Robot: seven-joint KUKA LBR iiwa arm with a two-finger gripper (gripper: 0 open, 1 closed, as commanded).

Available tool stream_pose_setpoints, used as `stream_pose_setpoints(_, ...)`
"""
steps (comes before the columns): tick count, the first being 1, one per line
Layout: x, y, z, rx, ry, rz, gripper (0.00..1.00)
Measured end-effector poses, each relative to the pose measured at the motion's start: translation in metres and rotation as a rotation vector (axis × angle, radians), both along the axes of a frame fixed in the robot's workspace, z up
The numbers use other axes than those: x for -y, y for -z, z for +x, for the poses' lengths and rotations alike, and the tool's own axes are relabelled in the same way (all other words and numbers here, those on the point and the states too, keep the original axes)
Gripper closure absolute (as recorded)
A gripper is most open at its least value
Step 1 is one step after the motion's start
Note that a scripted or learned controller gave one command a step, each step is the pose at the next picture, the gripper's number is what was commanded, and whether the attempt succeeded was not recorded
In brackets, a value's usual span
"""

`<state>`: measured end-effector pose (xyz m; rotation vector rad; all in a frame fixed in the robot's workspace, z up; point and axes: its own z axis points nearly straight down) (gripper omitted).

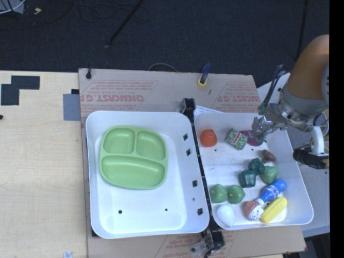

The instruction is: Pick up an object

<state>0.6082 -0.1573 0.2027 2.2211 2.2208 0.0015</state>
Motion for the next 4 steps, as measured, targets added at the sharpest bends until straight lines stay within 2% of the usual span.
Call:
stream_pose_setpoints(1,0.001,-0.026,0.000,-0.001,-0.001,0.000,1.00)
stream_pose_setpoints(2,-0.049,-0.017,-0.011,-0.005,-0.003,0.002,1.00)
stream_pose_setpoints(3,-0.099,-0.007,-0.031,-0.007,-0.003,0.003,1.00)
stream_pose_setpoints(4,-0.154,-0.015,-0.058,-0.006,-0.005,0.003,1.00)
